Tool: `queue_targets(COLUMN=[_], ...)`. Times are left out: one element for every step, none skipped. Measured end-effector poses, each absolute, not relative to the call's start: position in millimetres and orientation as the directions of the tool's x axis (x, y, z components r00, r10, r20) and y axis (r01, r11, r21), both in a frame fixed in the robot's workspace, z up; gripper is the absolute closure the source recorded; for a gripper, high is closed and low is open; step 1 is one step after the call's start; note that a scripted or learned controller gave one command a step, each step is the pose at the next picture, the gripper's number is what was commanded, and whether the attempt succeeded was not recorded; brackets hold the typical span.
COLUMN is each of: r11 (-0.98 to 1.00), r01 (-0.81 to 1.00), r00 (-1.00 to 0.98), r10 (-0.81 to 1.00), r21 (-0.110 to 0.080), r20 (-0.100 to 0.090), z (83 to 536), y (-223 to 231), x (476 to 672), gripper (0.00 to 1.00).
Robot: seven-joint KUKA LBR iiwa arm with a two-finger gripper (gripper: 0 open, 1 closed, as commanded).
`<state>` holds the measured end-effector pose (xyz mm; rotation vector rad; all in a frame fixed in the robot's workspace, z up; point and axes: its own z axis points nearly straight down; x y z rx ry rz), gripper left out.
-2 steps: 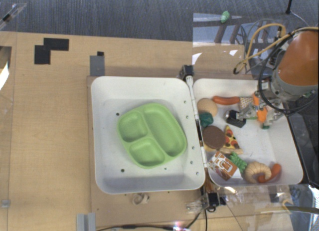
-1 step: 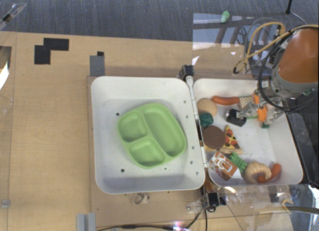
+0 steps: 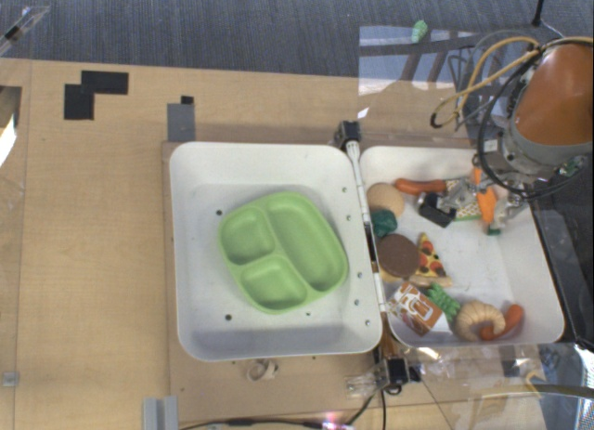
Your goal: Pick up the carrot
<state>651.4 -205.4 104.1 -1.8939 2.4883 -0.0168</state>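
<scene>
The carrot (image 3: 487, 205) is a small orange piece with a green tip. It lies near the back of the right bin (image 3: 529, 280). My gripper (image 3: 467, 200) hangs low over the bin under the grey wrist, right against the carrot's left side. The wrist and cables hide part of it. A black part of the gripper reaches left toward a long red-orange sausage-like toy (image 3: 420, 185).
In the right bin lie a beige egg shape (image 3: 385, 199), a dark green item (image 3: 383, 224), a brown disc (image 3: 399, 254), a pizza slice (image 3: 429, 261), a small carton (image 3: 415, 307) and a croissant (image 3: 478, 319). The left bin (image 3: 195, 233) holds a green divided plate (image 3: 278, 250).
</scene>
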Motion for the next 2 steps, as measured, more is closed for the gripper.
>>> queue_targets(r11=[0.157, 0.161], r01=[-0.987, -0.985], r00=[-0.158, -0.161], r10=[-0.987, -0.987], r21=[-0.034, -0.056], r20=[0.001, -0.005], z=[104.9, 123.6], y=[-209.1, -208.3], x=[678.5, 684.4], gripper=[0.00, 1.00])
